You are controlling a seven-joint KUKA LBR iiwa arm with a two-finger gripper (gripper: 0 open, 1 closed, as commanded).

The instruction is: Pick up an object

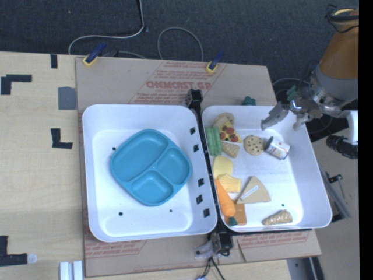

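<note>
- grey two-finger gripper (278,120) over right white bin (309,174), upper right part, fingers spread, nothing held
- small silver-white can (277,149) just below gripper
- round brown cookie (253,144) left of can
- blue compartment plate (151,166) in left white bin (93,174)

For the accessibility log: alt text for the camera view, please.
A grey arm's gripper hangs over the right bin's upper corner, near a small can and cookie among toy foods. The left bin holds a blue divided plate.
</note>
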